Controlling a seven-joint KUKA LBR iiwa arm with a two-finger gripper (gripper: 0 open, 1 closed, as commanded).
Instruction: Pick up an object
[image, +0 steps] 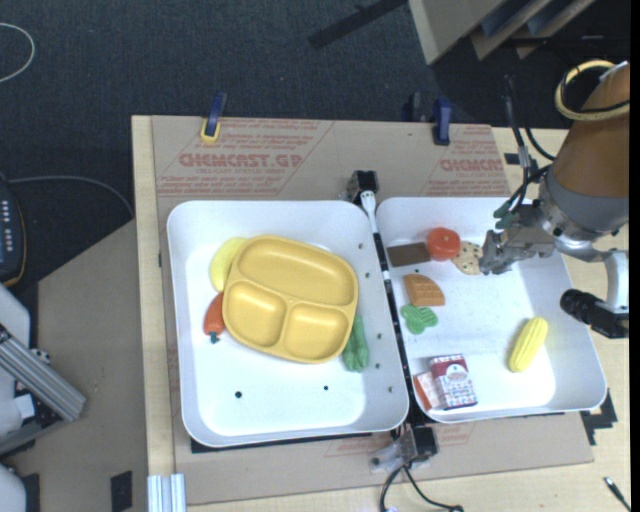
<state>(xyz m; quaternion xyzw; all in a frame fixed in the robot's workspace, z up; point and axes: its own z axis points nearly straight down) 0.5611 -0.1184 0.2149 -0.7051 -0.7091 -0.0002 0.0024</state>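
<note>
My gripper (493, 260) hangs low over the back of the right bin (570, 300), just right of a speckled round cookie (466, 262) and close to touching it. A red tomato (443, 242) and a brown bar (407, 254) lie to the cookie's left. Further forward are an orange bread slice (425, 291), a green pepper (419, 318), a yellow corn cob (527, 343) and a red box (452, 382). Nothing is seen in the gripper's grasp.
The left bin (200, 390) holds a yellow divided tray (290, 298), tilted over a yellow fruit (225, 260), an orange-red vegetable (214, 317) and a green leafy piece (356, 350). Clamps (364, 186) sit at the bins' shared edge.
</note>
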